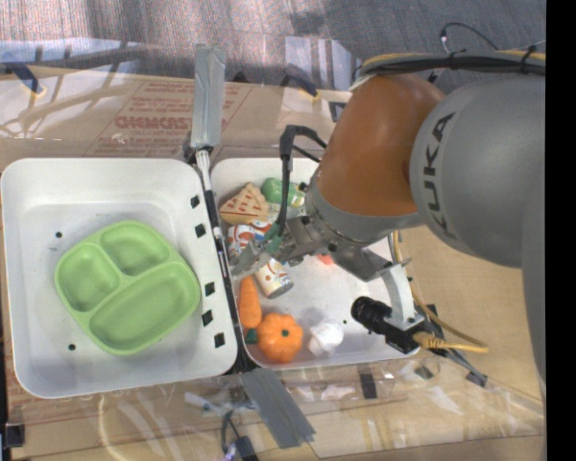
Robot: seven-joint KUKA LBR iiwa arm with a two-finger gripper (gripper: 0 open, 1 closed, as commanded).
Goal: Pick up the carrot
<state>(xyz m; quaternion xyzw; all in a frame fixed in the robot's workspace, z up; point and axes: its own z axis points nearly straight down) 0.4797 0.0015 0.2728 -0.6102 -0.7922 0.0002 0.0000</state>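
Item: carrot (250,303), small, orange, tapered, apparently a plastic toy; you find it in the right bin (365,339), lying close along that bin's left wall, long axis running roughly up and down the view. Neighbours: a toy pumpkin (279,337) just beside its lower end, perhaps touching; a small can-like piece (273,278) near its upper right; a white lump (326,335) past the pumpkin; a wedge-shaped sandwich toy (244,204) and a green piece (272,190) farther up the bin. Left bin (29,286) carries a green divided plate (128,285), well apart from your target. Handling, by judgement: expect it light, stiff and hollow, with a smooth, rounded skin that may squirt out of a pinch; not fragile. Best hold: across the thick middle of the body, jaws closing crosswise to the long axis, clear of the tapered tip where the grip would slide. Hazard: the wall on one side and the pumpkin at the lower end leave little room, so you should favour the upper half and a steep approach. Gripper (280,245): hangs under the orange wrist band, above the clutter near the can-like piece, a little up and right of the carrot; the jaws are lost against the toys beneath, so you cannot tell whether they stand apart or together. Nothing is seen clamped in them, and the carrot rests untouched on the bin floor.
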